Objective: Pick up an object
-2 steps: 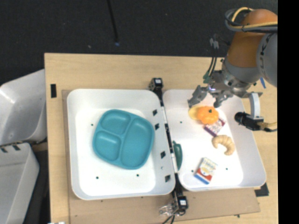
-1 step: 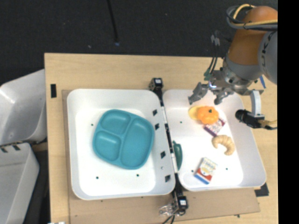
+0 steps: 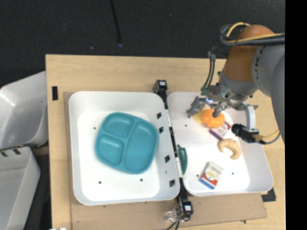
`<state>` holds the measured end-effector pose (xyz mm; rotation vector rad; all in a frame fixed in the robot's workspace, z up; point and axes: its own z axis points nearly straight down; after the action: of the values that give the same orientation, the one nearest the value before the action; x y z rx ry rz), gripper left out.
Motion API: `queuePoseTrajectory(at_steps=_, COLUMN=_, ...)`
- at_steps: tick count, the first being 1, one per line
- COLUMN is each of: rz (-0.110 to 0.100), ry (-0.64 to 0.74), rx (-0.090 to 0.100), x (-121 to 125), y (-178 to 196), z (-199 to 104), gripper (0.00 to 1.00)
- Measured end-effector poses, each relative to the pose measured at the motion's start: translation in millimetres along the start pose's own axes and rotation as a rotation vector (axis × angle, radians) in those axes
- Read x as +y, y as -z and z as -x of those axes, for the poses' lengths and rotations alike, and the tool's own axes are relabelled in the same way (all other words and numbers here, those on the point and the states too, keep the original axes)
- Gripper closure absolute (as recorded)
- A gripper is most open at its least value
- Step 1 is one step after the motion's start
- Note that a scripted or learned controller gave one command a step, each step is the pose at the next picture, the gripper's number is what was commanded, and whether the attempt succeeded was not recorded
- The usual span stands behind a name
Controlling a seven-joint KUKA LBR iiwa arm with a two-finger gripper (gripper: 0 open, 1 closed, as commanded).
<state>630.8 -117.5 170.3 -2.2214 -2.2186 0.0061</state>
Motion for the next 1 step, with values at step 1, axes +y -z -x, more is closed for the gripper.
queuePoseTrajectory(at_steps=1, rz=0.002, ry=-0.002, rx=0.0, x=4.0, y=-42.5, z=0.8, gripper=0.0)
